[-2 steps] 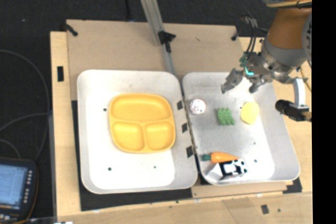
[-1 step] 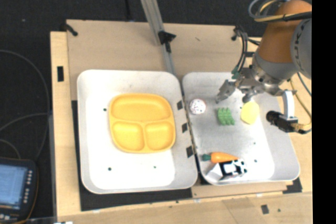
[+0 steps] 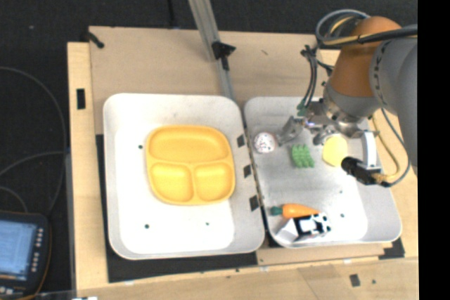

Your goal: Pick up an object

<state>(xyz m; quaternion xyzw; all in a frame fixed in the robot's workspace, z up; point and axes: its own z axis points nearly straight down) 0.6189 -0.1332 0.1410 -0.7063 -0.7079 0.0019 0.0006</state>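
Note:
My gripper [image 3: 314, 128] hangs over the back part of the right bin [image 3: 380, 214], below the grey arm's orange band. A green ridged block [image 3: 303, 156] lies just in front of it. A pale yellow rounded object [image 3: 335, 149] lies beside the gripper on the right, partly under the wrist. To its left sits a small white ball with pink marks [image 3: 264, 142], near the bin's left wall. An orange carrot [image 3: 297, 210] and a black-and-white object [image 3: 310, 225] rest at the front of the bin. I see nothing held by the gripper.
The left bin [image 3: 126, 221] holds a yellow divided plate [image 3: 190, 164]. A slanted metal pole [image 3: 204, 10] rises behind the bins. Cables loop around the wrist on the right. A screen device [image 3: 21, 249] lies off the bench at the lower left.

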